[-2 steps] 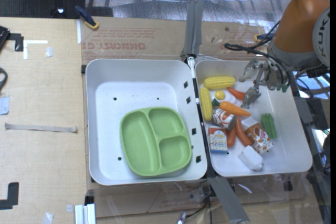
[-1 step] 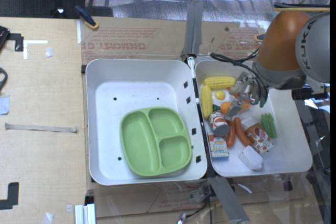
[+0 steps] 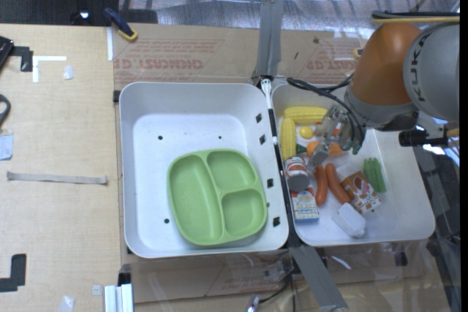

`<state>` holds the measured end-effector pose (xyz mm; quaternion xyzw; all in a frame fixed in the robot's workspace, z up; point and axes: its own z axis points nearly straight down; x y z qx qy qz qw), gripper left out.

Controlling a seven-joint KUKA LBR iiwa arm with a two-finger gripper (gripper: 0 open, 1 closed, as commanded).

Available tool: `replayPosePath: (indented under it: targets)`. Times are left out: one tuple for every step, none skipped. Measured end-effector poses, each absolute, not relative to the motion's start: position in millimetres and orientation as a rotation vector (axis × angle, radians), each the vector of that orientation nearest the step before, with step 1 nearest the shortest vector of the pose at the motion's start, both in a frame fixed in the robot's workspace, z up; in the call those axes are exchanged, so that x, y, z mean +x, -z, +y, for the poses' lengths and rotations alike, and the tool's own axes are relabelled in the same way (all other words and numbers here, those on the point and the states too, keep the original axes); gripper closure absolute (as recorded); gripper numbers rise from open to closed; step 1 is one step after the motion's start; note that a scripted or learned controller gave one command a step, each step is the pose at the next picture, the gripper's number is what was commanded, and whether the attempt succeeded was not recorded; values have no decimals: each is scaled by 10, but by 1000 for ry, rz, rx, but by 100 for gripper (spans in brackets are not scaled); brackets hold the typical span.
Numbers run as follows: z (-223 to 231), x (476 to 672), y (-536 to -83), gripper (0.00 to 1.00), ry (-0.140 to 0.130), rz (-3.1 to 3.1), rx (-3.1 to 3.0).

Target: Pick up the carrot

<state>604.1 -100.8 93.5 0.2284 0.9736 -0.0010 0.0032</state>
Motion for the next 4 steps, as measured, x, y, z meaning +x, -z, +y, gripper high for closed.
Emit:
replayPosePath:
  targets:
    - [-1027,5772,-915,0,11,2959,1040]
    - [-1040,6182,-901,0,4,2686,1629]
    - [-1034,6193,-979,100,7,2690,1622]
    - [-548,5684,-1895,100,5,2464,1949]
